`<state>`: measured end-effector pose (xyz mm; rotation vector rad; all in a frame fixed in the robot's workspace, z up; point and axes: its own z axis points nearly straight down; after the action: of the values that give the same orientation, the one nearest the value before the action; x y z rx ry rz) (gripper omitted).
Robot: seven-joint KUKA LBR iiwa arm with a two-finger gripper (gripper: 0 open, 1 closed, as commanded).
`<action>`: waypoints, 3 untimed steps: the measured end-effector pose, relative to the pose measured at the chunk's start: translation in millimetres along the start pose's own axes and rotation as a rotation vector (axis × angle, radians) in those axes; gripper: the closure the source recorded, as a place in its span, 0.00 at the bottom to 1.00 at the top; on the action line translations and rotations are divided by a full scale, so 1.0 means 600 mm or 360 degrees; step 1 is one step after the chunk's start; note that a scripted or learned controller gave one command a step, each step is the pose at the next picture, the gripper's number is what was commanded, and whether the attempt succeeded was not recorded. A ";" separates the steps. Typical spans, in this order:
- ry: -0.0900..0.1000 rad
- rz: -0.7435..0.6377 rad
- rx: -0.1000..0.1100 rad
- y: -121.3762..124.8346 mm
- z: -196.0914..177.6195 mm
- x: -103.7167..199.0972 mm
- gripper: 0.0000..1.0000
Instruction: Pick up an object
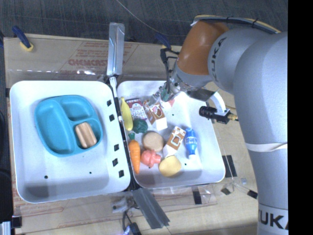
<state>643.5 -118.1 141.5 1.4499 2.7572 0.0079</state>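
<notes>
My gripper (165,93) hangs over the far part of the right bin (210,151), below the arm's orange band. Just under and left of it lies a small brown and white carton (157,112), beside a red and white packet (138,108). From this angle I cannot tell whether the gripper touches the carton. Further toys in the same bin are a banana (126,114), a green piece (140,126), a round tan bun (153,141), a carrot (134,155), a pink toy (150,158), a yellow lump (169,165), a second carton (175,138) and a blue bottle (191,143).
The left bin (29,180) holds a blue divided plate (58,121) with a brown bread roll (85,134) in its right compartment. A metal divider bar (115,48) rises between the bins. The bulky grey arm (254,82) covers the right side of the bench.
</notes>
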 end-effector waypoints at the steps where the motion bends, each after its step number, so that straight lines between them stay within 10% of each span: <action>1: 0.0000 -0.0001 0.0001 0.000 0.000 0.000 0.00; 3: 0.0020 0.0202 0.0020 -0.023 0.077 -0.077 0.00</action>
<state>659.7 -164.5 95.9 1.6310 2.6745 0.0027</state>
